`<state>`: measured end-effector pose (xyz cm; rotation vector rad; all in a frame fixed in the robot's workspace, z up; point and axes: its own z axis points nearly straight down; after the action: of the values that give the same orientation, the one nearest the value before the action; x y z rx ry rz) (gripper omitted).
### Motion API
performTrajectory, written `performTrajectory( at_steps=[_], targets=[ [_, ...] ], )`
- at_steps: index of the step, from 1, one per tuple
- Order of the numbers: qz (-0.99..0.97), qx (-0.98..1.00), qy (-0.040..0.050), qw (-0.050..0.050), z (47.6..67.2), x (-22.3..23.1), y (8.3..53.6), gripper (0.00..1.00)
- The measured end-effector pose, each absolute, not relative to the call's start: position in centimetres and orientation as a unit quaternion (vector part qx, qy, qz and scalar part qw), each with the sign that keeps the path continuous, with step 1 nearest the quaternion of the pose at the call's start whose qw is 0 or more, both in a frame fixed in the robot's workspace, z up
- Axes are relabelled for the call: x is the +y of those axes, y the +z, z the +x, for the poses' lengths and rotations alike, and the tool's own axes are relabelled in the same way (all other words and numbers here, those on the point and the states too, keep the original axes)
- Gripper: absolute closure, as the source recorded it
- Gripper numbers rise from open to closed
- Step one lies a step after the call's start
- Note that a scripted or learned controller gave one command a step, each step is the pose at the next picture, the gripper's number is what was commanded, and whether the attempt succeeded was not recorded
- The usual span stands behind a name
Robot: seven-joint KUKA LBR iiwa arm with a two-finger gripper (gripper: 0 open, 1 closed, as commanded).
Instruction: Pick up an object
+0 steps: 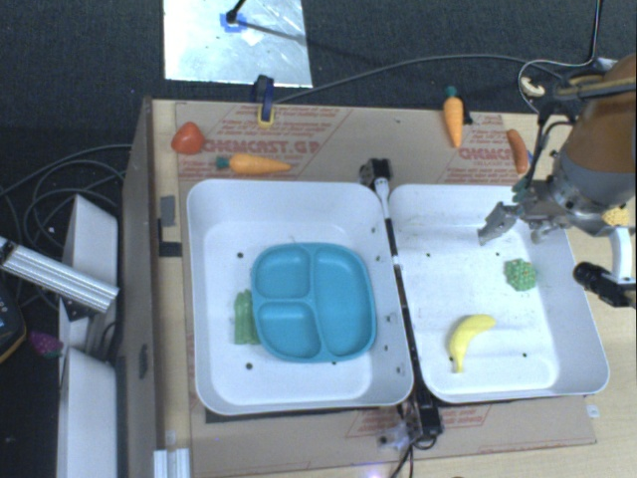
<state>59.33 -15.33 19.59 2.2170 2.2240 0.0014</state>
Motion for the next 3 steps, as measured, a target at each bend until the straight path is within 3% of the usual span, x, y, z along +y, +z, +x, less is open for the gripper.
performTrajectory(
  at_steps=[1,2,3],
  targets=[
    [0.707,0.707,0.0001,0.000,52.2,-13.2,18.3,0.00],
    [0.707,0.707,0.0007,0.000,48.7,-9.9,8.5,0.00],
    [0.707,0.707,0.0016,0.001,48.8,-9.9,9.5,1.00]
  ],
)
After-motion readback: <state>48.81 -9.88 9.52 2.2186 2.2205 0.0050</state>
